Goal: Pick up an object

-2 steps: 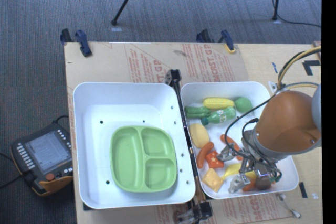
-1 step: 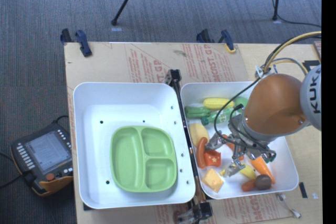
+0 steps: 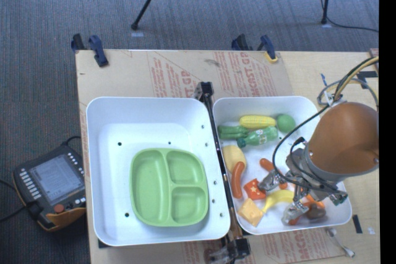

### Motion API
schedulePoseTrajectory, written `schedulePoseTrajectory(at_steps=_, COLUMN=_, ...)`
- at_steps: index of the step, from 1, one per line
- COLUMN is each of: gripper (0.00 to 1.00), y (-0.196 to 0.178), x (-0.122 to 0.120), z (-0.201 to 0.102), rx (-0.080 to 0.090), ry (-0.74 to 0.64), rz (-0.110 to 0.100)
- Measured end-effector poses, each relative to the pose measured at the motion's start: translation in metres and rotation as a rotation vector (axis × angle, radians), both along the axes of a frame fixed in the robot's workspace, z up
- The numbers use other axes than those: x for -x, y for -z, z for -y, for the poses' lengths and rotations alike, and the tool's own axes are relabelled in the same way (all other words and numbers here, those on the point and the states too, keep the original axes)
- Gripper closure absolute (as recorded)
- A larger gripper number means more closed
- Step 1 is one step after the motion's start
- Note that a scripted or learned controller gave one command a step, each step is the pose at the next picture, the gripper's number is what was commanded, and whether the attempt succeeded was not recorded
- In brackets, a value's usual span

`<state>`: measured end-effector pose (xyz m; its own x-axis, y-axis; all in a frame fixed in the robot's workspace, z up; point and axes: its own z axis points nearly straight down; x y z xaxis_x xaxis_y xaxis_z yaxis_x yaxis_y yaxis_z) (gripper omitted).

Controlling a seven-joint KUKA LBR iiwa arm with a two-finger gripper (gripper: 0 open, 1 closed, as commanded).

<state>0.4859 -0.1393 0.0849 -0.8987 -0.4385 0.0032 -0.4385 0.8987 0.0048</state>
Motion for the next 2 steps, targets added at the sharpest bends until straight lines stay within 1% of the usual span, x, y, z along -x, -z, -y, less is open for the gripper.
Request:
schedulePoseTrajectory(at_steps=1, gripper=0.00, y=-0.0001, x=-0.0467, z=0.0120, rx=-0.002, ry=-0.196, rz=0.002)
schedulePoseTrajectory(at_steps=2, gripper=1.00, y=-0.0070, x=-0.0465, z=0.0120, rx=-0.007, ry=-0.186, rz=-0.002)
